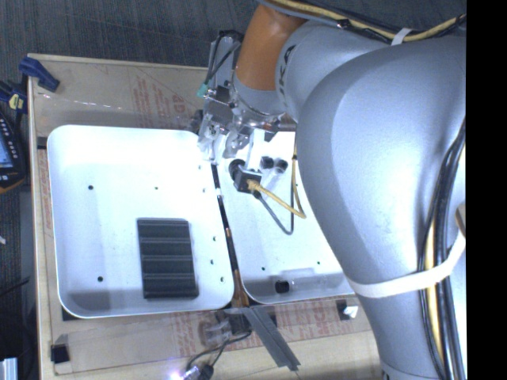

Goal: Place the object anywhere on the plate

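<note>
Overhead view of a grey arm (372, 157) with an orange band (261, 42), reaching in over two white bins. The end effector (218, 142) hangs at the far end of the seam between the left bin (71, 212) and the right bin (277, 267); whether it is released or clenched cannot be told, as the tool is small and partly lost in glare.

The only clear item is a dark ribbed block (167, 257), lying flat in the left bin, well below and slightly to the left of the end effector. It appears to be the object to move, though this is a judgement. Nothing is seen between the tool's tips, so no grasp can be claimed. No plate can be made out; much of the right bin lies under the arm.

Step in hand, as judged: approach and pick-up. To do it well, the end effector should travel down-left over the block, align across its narrow width so the ribs give purchase, and descend squarely, since a tilted closure could push the block along the smooth floor.

The bins rest on a bench (119, 93) of pale board with red printing. Cables (277, 204) dangle just below-right of the end effector over the right bin. Blue clamps (40, 74) sit at the bench's far-left corner; dark flooring (119, 14) surrounds it.
</note>
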Robot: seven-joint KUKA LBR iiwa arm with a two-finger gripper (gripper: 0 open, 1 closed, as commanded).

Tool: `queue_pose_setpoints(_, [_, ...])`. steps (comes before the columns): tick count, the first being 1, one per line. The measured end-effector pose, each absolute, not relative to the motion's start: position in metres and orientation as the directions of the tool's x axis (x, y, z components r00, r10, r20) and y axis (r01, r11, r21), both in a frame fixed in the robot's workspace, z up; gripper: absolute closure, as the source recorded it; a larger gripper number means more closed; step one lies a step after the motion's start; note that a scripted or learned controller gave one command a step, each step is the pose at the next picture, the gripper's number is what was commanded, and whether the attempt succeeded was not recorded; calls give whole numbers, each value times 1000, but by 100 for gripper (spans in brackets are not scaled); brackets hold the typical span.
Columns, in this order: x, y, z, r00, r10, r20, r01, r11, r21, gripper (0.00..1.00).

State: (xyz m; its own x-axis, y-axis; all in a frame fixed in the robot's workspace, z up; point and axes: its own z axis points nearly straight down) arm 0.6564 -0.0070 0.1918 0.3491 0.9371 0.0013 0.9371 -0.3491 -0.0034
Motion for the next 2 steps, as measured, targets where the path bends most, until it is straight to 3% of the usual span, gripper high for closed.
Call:
queue_pose_setpoints(1, [579, 41, 191, 438, 899, -3, 899, -438, -6, 100])
queue_pose_setpoints(2, [524, 136, 131, 670, 742, -7, 742, -670, -6, 100])
